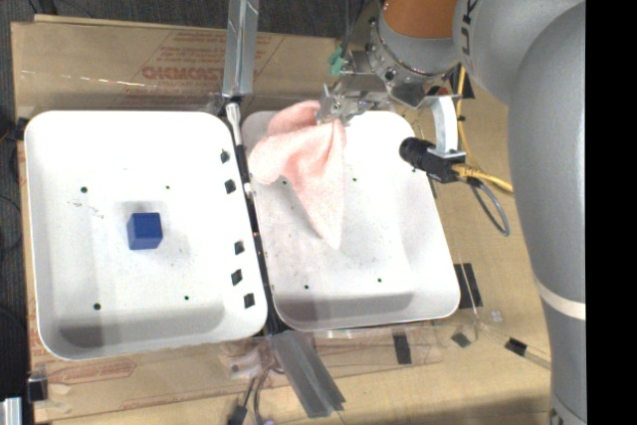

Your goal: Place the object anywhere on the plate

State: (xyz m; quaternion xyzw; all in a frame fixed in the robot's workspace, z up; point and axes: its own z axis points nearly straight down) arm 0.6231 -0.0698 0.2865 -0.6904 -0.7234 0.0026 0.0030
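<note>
One pink cloth [304, 164] hangs from your gripper [334, 106], pinched at its top corner, trailing down and left over the right bin [398, 264]; no plate is visible to steer toward.

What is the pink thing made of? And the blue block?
The pink thing looks like soft cloth, matte: it hangs in folds and drapes to a point from the gripper. The blue block looks hard, maybe plastic or painted wood: sharp edges, flat even faces. The view cannot settle which.
</note>
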